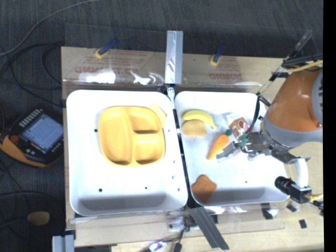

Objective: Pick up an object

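The right bin point(239, 190) holds a toy carrot point(218, 145) lying at a slant near its middle, a yellow banana point(199, 117) and a pale round piece point(194, 128) at its far left, a small red-brown item point(238, 125) behind the carrot, and a brown lump point(203, 186) at the front left. My gripper point(227, 152) reaches in from the right and sits low right beside the carrot's lower right side. Its fingers look slightly apart, with nothing between them.
The left bin point(84, 140) carries a yellow divided tray point(131, 134). A metal divider strip point(174, 56) stands behind the bins. A handheld controller point(31, 136) lies on the floor to the left. The arm's orange band point(296, 104) hangs over the right bin's right edge.
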Tool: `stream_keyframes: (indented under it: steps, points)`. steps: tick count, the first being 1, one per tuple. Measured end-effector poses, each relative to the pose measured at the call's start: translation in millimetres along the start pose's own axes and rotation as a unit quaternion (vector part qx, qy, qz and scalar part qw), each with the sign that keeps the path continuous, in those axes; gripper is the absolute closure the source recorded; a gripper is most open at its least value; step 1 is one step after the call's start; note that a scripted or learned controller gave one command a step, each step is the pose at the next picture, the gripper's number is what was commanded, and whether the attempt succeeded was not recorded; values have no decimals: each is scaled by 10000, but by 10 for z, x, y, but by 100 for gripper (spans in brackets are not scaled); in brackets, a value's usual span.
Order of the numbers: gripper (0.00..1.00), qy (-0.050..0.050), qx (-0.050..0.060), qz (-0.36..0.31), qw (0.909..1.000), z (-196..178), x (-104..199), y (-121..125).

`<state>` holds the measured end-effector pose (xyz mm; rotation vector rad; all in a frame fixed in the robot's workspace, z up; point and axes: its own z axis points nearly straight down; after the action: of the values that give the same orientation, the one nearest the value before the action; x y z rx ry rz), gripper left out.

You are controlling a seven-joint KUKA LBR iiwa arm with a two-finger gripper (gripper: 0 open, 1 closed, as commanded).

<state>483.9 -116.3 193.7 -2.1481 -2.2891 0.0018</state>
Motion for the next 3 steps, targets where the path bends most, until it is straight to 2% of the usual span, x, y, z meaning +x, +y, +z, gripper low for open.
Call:
stream_keyframes:
  steps: [1,2,3]
  points:
    - [0,-4,6,-707,9975,115,282,712]
    - [0,-20,-57,-1012,9948,1045,-61,641]
    - [0,-39,-61,-934,9956,1050,-124,1444]
